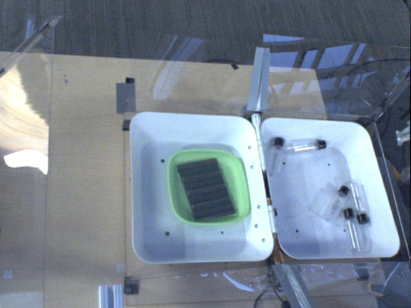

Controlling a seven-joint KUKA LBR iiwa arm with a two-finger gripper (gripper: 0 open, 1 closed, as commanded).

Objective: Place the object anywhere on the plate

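1. On the left bin (pixel 144 172) floor, one green plate (pixel 176 172) is sitting, and one dark ridged block (pixel 205 189) is lying on it.
2. Right bin (pixel 302 246) is holding what look like four clear, black-capped tubes: one far (pixel 299 146), three crowding near-right (pixel 354 210).
3. Gripper: whether it is grasping anything cannot be told.

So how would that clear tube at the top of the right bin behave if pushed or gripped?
The clear tube looks cylindrical and lies on its side, so a push would probably roll it. Its see-through wall suggests smooth plastic or glass, likely slippery and possibly fragile. It looks light, so a nudge may send it across the right bin.
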